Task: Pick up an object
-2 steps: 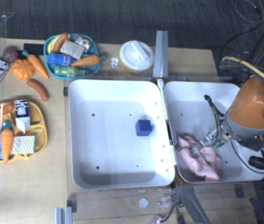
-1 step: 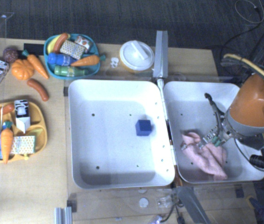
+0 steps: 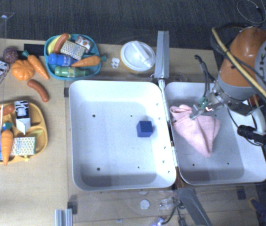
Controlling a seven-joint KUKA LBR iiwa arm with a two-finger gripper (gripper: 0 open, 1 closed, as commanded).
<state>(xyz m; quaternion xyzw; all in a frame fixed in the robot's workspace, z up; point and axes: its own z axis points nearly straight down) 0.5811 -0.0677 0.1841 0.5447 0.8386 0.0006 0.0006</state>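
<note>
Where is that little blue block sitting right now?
The blue cube lies in the left white bin, right of its middle, near the wall shared with the right bin, where a pink cloth lies under the gripper.

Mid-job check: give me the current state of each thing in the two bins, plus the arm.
Pink cloth: crumpled in the right bin, top pulled up to a peak at the gripper.
Blue block: sitting flat in the left bin, untouched.
Arm: reaching in over the right bin, its tip at the cloth.
</note>
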